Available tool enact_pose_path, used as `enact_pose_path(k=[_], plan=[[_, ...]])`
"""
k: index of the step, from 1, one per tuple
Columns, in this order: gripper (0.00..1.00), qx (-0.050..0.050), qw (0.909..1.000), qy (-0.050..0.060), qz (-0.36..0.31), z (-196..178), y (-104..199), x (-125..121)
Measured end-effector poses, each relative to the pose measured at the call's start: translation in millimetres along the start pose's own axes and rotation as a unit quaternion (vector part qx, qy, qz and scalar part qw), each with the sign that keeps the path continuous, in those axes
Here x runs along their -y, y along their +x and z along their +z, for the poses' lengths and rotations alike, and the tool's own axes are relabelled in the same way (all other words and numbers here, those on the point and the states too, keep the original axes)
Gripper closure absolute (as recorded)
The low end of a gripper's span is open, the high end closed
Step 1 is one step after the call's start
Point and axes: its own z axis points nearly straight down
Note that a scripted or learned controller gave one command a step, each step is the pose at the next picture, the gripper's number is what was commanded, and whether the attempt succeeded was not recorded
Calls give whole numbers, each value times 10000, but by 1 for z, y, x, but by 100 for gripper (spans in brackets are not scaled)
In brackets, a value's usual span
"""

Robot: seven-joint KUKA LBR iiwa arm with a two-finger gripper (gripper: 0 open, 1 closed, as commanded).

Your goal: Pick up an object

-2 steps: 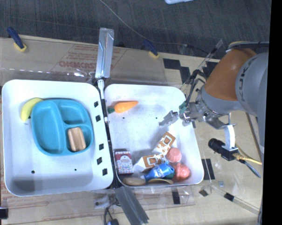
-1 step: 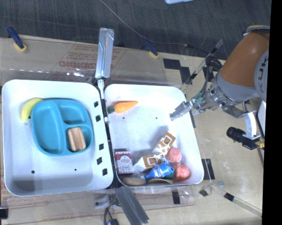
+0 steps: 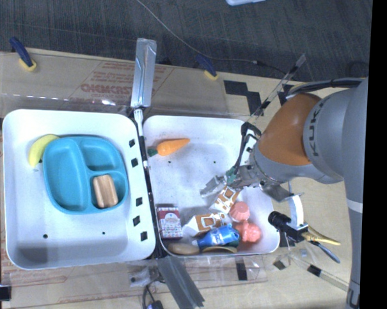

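Observation:
My gripper (image 3: 216, 184) hangs low over the middle of the right bin (image 3: 201, 128), just above a pile of objects along its near side. Right below it lies a small orange-and-white carton (image 3: 226, 198), touching or nearly touching it. A second such carton (image 3: 205, 221) lies beside a blue bottle (image 3: 219, 237). Two pink toys (image 3: 240, 211) (image 3: 249, 233) sit at the pile's right. A red box (image 3: 169, 221) stands against the left wall, with a brown piece (image 3: 183, 249) near it. An orange carrot (image 3: 171, 146) lies apart at the far left.
The left bin (image 3: 23, 239) holds a blue divided plate (image 3: 68, 171) with a brown bread-like piece (image 3: 105, 191) in one compartment. A yellow banana (image 3: 40, 148) lies beside the plate. The arm's orange band (image 3: 287, 132) overhangs the right bin's right wall.

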Motion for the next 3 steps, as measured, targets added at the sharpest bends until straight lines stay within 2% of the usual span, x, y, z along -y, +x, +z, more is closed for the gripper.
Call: enact_pose_path(k=[1, 2, 3], plan=[[0, 32, 9957, -49, -928, 36, 52, 22], [0, -2, 9725, 7, -2331, -8, 65, 43], [0, -11, 9522, 14, -3056, 27, 88, 31]])
